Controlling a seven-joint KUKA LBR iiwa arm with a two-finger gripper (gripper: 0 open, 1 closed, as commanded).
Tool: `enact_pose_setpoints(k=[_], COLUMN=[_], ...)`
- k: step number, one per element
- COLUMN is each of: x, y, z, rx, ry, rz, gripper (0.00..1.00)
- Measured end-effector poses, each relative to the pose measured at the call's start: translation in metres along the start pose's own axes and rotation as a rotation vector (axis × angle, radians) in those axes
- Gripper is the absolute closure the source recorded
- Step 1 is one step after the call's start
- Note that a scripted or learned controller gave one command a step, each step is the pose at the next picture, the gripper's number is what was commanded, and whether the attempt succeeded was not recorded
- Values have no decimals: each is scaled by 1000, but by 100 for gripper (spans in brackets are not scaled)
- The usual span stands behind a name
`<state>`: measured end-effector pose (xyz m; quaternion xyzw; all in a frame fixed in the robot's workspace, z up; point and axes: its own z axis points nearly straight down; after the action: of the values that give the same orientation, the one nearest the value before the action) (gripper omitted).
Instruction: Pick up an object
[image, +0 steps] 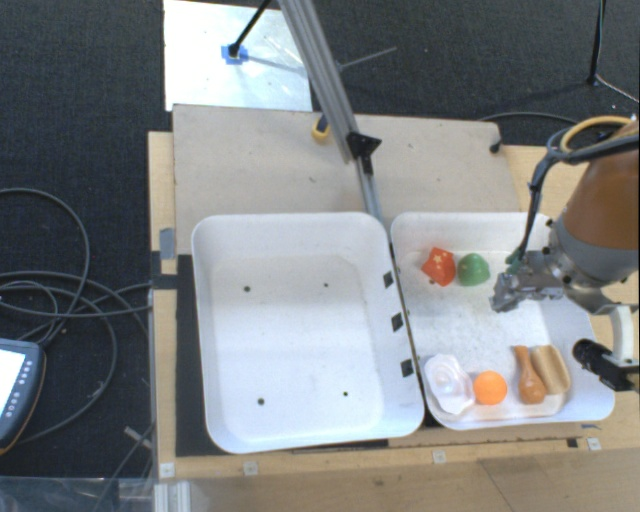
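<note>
gripper (505, 296): hangs over the right bin (500, 226), just right of the green ball. You can't tell from this angle whether it's spread or shut. Nothing visibly between the fingers, so treat it as carrying nothing.

arm (600, 215): comes in from the right edge, orange band over the bin's right wall.

green ball (473, 269): nearest candidate, upper part of the right bin, touching or just beside the red piece. Looks small, round, smooth and light. Likely to roll or squirt out if you pinch off-centre. Take it across the widest part, fingers either side, straight down.

red piece (438, 266): angular, strawberry-like toy, left of the green ball. Probably light hard plastic. Faceted sides should give a better grip, but the ball crowds its right side.

orange ball (489, 388): near the bin's front wall, between the white item and the hot dog. Same roll risk, and neighbours leave little finger room.

hot dog (541, 372): toy, tan bun beside an orange-brown sausage, front right corner. Elongated, so grip across the short axis at mid-length. Likely light, maybe slightly soft.

white item (447, 383): pale, lumpy, front left of the right bin. Hard to identify, low contrast against the bin. Skip it.

left bin (290, 330): no candidates there.

pick: go for the green ball, it's closest.
</note>
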<state>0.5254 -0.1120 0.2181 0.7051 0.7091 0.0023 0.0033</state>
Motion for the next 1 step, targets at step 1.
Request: enact_pose_setpoints(k=[1], x=[53], y=[11], z=[-9], rx=[5], ry=[4], rz=[-5], gripper=[100])
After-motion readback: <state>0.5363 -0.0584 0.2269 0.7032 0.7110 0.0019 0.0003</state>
